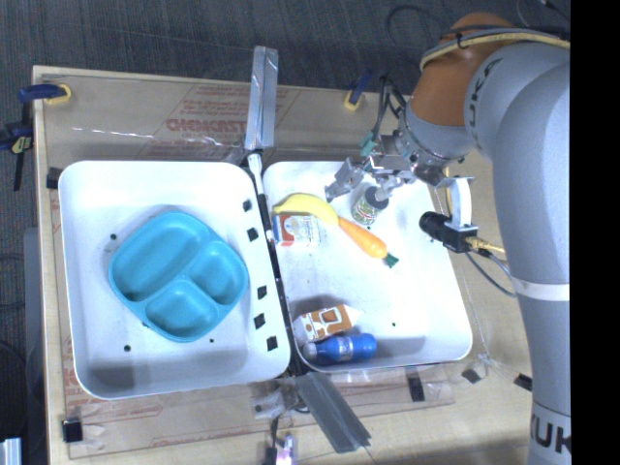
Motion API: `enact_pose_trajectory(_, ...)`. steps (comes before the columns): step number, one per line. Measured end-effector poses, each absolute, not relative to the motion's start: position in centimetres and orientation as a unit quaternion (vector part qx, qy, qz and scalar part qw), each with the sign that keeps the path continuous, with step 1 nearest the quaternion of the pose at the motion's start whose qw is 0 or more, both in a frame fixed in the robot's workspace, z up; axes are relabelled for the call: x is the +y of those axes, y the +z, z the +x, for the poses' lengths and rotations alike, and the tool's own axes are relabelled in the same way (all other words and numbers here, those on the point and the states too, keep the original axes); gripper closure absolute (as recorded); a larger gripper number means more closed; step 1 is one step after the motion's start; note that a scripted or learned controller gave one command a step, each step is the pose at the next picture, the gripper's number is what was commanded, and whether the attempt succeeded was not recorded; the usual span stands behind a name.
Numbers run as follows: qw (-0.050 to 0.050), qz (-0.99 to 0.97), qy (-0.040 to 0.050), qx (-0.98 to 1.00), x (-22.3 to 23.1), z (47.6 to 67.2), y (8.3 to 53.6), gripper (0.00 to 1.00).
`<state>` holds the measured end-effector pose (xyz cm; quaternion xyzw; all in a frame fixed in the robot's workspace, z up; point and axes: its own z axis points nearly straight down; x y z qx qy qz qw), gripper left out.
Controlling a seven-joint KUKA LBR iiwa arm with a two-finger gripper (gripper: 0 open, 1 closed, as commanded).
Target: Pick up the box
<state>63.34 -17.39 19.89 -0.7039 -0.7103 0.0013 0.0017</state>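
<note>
The two-finger gripper (360,184) hangs over the upper part of the right white bin (438,298). Its grey fingers (341,184) appear spread apart with nothing between them, though the wrist hardware clutters this area and the exact opening is hard to read.

The most likely target is the small brown and white carton box (325,322), which lies near the bottom edge of the right bin, touching the blue plastic bottle (347,347) just below it. A second small white and red carton (295,229) lies against the bin's left wall, partly under the yellow banana (305,206); which one the task intends cannot be settled from this view.

Beside the banana lies an orange toy carrot with a green tip (366,240), and a small round-topped bottle or jar (366,204) stands just under the gripper. The left white bin (87,289) holds a blue divided plastic plate (177,275).

Recommended procedure: the gripper is well apart from the brown carton, so travel toward the bin's lower edge is needed first. Align the fingers across the carton's narrower side, on the faces away from the blue bottle, so that a finger does not land on the bottle. Descend vertically, close only once both fingers straddle the carton, then lift straight up.
</note>
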Motion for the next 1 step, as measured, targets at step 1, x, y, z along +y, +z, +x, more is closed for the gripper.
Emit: enact_pose_trajectory(1,-0.004,-0.659,0.0039,-0.752,-11.79,56.87,9.25,0.0)
